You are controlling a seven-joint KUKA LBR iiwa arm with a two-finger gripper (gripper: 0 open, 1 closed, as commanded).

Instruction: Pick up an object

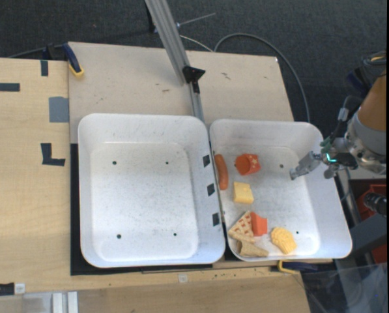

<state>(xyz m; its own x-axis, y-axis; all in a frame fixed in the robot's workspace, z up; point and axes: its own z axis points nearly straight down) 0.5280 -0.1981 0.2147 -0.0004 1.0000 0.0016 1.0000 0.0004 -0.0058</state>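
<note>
- You have two white bins on the bench: the left bin (142, 188) and, touching it along a shared edge, the right bin (311, 204), which carries all the objects.
- The arm (376, 126) reaches in over the right bin's right edge, and its gripper (303, 167) hangs near that edge, over bare floor in the upper right part of the bin.
- You cannot tell from this view how the jaws stand; nothing shows between them, so treat the gripper as carrying nothing.
- Candidates, all well apart from the gripper: a waffle piece (242, 226), a yellow corn cob (283, 240) and a tan cracker (253, 248) near the bottom edge; a sausage (221, 171) along the left edge.
- Smaller still: a yellow cheese block (243, 193) mid-bin, a red cup-like toy (247, 163) above it, and a small red block (259, 225) touching the waffle.
- You are in the approach step, I judge: no object is picked yet.
- Next, move left toward the red toy, the nearest piece, centre over it, then descend.
</note>
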